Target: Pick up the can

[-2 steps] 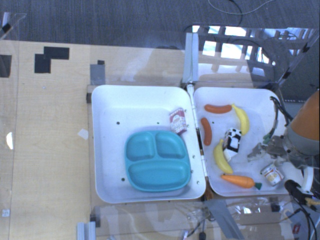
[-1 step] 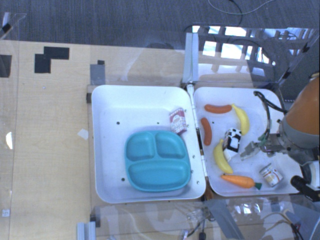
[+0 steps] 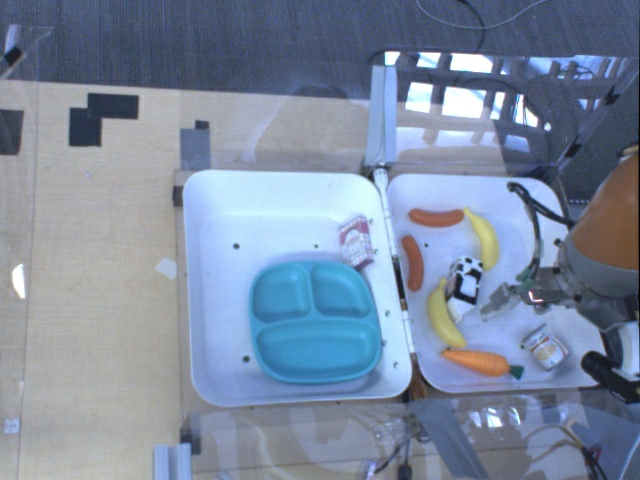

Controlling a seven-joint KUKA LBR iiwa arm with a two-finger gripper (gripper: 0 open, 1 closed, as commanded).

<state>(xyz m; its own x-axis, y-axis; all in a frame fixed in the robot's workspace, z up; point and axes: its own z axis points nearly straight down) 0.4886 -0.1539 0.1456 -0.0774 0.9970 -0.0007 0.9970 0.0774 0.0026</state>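
We see the gripper [image 3: 497,303] low over the right bin [image 3: 520,190], reaching in from the right, its metal fingers slightly parted with nothing between them. Just to its left stands a small black-and-white toy [image 3: 465,279], with a yellow banana [image 3: 442,315] touching that toy's lower left side. The can [image 3: 546,348] lies below and to the right of the gripper, near the bin's front right corner, apart from the fingers. An orange carrot [image 3: 480,362] lies along the front edge, left of the can. Farther back we see a second banana [image 3: 484,236] and two sausages [image 3: 437,216], one lying crosswise, one lengthwise. In the left bin [image 3: 215,268] sit a blue divided plate [image 3: 314,321] and a red-and-white packet [image 3: 356,241] at the right wall.
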